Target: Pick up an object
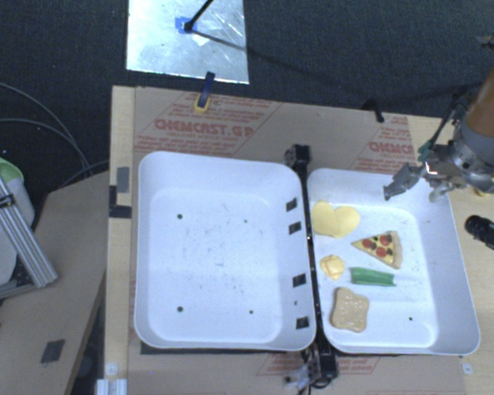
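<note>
The gripper (416, 184) hung over the right bin (443, 271), at its one o'clock corner, its two fingers spread apart with nothing between them. Below it lay a yellow heart (336, 220) at ten o'clock, a pizza slice (381, 247) near centre, a small yellow piece (332, 266), perhaps cheese, a green bean (372, 277), and toast (350, 310) at seven. The left bin (218, 253) sat alongside.

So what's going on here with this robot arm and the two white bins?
The arm's gripper hangs over the far edge of the right bin, with nothing between its fingers. In that bin lie a yellow heart-shaped piece, a pizza slice, a small yellow lump, a green bean pod and a toast slice. Nothing has been picked up yet.
</note>
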`<state>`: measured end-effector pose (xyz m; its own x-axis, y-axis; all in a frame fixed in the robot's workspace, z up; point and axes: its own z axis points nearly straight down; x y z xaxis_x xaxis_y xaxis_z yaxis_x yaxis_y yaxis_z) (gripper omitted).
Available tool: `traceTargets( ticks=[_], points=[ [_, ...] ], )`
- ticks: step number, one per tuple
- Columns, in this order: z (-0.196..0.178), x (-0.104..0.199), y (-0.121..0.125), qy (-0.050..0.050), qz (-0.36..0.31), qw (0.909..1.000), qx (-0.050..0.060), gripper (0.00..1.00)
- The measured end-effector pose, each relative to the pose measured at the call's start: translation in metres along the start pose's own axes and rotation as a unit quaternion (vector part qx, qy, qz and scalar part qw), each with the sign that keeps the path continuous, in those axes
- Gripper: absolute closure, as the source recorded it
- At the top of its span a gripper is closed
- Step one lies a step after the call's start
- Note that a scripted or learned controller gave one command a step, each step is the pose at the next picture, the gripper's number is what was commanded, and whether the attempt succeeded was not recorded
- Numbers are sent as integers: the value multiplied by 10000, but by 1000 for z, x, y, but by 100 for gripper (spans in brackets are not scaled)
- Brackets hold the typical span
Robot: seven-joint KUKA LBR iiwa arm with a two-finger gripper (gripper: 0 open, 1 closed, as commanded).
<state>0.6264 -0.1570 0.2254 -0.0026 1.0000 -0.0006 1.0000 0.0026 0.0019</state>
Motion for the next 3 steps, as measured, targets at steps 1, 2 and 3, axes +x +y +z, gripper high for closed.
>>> traceTargets(
  ticks=[1,2,3],
  points=[
    [144,17,-81,20,13,10000,54,0],
    [142,68,-122,22,-16,10000,30,0],
    [-81,96,-135,1,-26,9999,-98,0]
  ],
)
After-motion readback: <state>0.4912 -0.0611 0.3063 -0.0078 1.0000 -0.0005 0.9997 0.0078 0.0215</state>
